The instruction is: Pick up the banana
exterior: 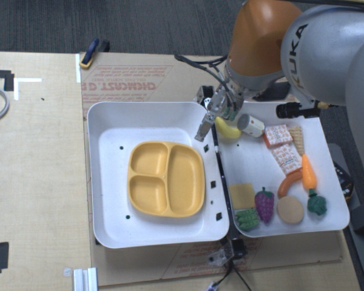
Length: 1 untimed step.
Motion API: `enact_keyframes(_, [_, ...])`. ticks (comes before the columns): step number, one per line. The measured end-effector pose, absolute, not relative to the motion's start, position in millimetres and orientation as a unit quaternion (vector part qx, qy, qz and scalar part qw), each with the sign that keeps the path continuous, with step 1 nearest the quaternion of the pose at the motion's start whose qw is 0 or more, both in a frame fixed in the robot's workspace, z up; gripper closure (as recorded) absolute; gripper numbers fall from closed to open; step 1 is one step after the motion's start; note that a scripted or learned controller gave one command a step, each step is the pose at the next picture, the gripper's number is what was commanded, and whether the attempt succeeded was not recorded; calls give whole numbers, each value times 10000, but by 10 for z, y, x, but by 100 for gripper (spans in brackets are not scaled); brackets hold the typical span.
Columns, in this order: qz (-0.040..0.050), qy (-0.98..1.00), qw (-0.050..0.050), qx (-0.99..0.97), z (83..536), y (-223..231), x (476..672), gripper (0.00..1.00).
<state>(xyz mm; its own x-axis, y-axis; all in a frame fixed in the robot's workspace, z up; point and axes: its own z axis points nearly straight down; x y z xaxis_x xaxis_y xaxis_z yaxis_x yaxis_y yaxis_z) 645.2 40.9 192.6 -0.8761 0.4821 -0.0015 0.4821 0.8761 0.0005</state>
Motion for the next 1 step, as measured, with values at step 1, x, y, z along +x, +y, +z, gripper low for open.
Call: enact_keyframes(1, [0,9827,7,1853,1926,540,6100,0])
